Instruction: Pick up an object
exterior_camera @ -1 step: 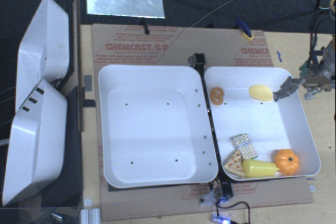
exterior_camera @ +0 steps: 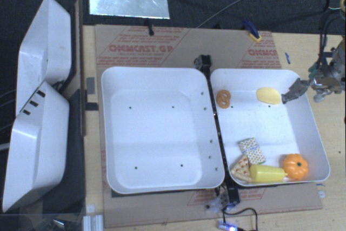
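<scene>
Cardboard sheet (exterior_camera: 162,46) reads "CHEMCAST GP".

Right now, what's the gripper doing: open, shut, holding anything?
Gripper: at the right bin's far right edge, beside the pale yellow object; open or shut cannot be told, and nothing is seen held.

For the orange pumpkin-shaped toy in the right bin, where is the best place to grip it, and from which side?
Probably from straight above, closing across the round body of the orange pumpkin toy. It sits in the bin's near right corner, with the bin wall close on the right and the yellow pepper-like toy touching its left, so side approaches look blocked.
</scene>
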Available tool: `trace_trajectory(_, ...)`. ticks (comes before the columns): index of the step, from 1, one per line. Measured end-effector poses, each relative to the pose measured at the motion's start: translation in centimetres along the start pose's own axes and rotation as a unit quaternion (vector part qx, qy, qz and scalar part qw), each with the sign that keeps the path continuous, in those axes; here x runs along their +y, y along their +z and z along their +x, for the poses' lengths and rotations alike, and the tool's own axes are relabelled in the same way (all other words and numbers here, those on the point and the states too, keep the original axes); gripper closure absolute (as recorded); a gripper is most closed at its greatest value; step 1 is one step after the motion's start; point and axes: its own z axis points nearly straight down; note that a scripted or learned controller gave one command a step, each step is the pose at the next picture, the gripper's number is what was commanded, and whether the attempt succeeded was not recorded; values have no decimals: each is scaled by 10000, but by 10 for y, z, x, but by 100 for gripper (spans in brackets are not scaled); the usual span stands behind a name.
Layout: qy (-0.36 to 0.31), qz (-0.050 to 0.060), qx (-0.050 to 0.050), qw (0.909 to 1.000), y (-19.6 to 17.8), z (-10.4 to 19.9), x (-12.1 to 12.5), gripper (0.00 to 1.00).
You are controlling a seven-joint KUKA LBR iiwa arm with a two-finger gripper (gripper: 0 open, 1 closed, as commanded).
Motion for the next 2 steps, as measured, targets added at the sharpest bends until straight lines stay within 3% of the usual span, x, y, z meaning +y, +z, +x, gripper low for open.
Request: trace_trajectory(2,0,23,6,10000,106,2,7,0)
